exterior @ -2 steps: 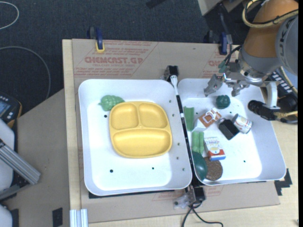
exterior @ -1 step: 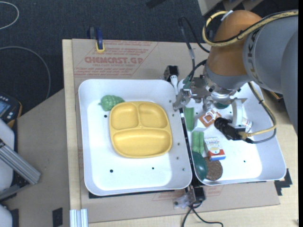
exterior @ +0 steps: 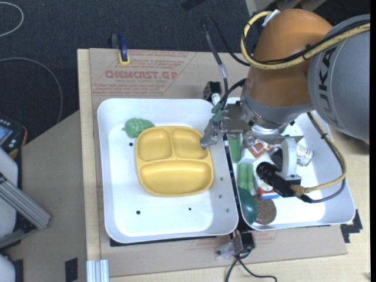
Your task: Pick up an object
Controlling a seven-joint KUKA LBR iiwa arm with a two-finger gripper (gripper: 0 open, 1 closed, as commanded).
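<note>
White right bin (exterior: 329,216) lies half-hidden beneath the arm; tool (exterior: 235,135) state unreadable.

The grey arm (exterior: 346,69) reaches in from the right, wrist bent downward.

Bright even light, soft shadows, slight blur.

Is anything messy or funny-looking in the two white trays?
Nothing looks spilled or broken. The yellow divided plate sits slightly crooked in the left bin, with a green bumpy toy touching its corner. The right bin is a crowded jumble of small things heaped under the arm, so they are hard to tell apart.
</note>
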